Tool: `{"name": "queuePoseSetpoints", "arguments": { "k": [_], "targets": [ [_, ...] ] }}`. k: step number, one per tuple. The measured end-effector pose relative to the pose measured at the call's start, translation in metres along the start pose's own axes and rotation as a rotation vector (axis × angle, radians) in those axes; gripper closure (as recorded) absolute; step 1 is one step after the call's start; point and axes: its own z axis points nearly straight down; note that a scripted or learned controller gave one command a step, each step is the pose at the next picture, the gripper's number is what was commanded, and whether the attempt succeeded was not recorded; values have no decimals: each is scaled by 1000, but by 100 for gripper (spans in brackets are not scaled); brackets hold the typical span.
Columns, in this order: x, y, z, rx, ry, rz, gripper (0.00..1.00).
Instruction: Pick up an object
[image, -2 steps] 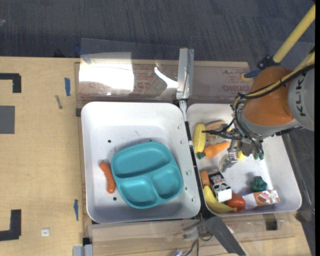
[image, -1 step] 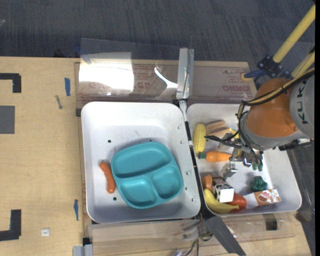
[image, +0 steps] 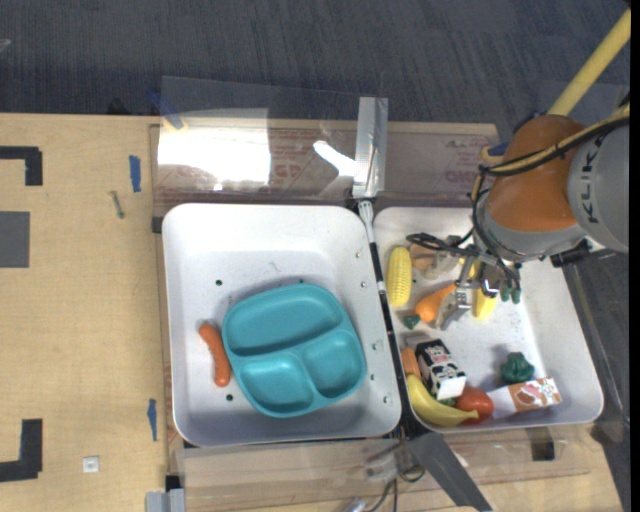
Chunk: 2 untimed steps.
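Note:
My gripper (image: 462, 297) hangs low over the middle of the right bin (image: 570, 330), under the orange wrist band. Its tips sit right beside a small orange toy (image: 432, 305) and a small yellow piece (image: 484, 303). A corn cob (image: 399, 275) lies just to the left. Nearer the front lie a black-and-white carton (image: 439, 369), a banana (image: 432, 404), a red tomato-like toy (image: 477, 403), a green toy (image: 517, 367) and an orange-and-white box (image: 530, 395). Nothing is clearly between the fingers.
The left bin (image: 190, 240) holds a teal divided plate (image: 290, 346) and an orange carrot-like stick (image: 216, 353) at its left. A clear plastic panel (image: 260, 150) stands behind the bins. The bench (image: 70, 300) is brown wood.

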Motion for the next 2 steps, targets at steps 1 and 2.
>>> {"name": "queuePoseSetpoints", "arguments": {
  "k": [1,2],
  "targets": [
    [21,16,0,-2,-15,176,0],
    [-31,19,-1,9,67,206,0]
  ]
}}
